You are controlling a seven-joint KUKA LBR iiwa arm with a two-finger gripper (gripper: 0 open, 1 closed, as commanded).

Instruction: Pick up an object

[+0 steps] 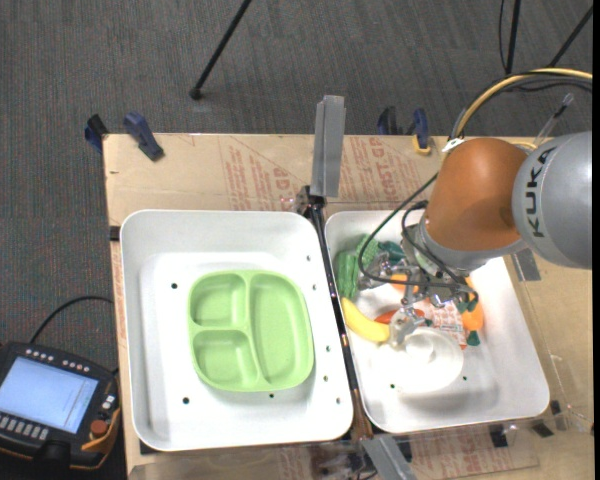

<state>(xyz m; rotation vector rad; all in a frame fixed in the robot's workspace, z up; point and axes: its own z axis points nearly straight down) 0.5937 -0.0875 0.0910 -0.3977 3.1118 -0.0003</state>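
The arm reaches down into the right bin [520,388], its orange band and wrist covering much of the bin's upper half. My gripper [405,320] hangs low over a small heap of toy food. A yellow banana [363,321] lies just left of it, a green vegetable [346,268] lies beyond that by the bin's left wall, and orange and red pieces [470,320] show to the right. A white bowl [432,360] sits just in front of the gripper. Nothing can be made out between the fingers.
The left bin [145,268] holds a light green divided plate [250,330] in its middle. A grey post [328,158] stands behind the bins' shared edge. A teach pendant [45,398] lies off the bench at the lower left. Blue clamps [140,133] grip the bench's far edge.
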